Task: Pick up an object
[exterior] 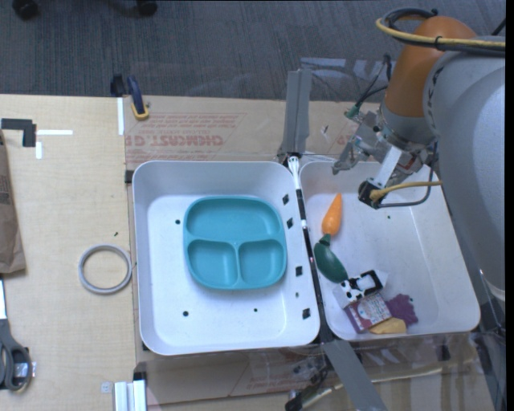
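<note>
Approach step: gripper [351, 154] sat just beyond the orange tapered plastic carrot [332, 215], claw state impossible to tell; next move needed alignment over it, then descent.

Toy carrot [333, 215] (orange) in right bin [418, 257].

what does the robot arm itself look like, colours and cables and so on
The arm has a thick, rounded grey casing with a glossy orange band above the wrist. A yellow cable loops over the top of that band. The gripper at the end is small and angular, in bare grey metal.
</note>
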Tool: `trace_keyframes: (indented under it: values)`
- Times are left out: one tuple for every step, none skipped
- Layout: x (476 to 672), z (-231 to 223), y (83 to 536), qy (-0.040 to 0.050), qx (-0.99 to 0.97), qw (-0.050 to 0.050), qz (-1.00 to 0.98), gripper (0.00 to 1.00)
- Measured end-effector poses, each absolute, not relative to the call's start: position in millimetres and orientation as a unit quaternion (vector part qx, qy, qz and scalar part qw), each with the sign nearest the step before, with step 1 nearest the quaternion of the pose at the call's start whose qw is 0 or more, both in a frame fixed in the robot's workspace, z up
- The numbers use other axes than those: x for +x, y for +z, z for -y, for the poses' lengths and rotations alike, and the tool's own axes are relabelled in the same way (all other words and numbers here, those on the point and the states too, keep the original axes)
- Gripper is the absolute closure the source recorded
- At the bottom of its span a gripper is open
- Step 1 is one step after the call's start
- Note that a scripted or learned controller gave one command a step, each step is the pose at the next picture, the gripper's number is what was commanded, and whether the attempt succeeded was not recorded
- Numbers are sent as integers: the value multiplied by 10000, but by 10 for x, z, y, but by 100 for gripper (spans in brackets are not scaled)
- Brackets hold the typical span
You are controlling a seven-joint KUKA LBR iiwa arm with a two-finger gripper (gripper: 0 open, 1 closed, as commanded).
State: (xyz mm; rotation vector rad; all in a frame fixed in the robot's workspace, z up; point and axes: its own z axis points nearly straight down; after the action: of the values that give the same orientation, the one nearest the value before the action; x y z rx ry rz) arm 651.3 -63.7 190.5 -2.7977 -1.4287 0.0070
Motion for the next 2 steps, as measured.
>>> trace_keyframes:
  values:
    - [6513,629,1986,42,-8897,-2,4566,100]
    - [6512,628,1983,44,-8897,0,4565,0]
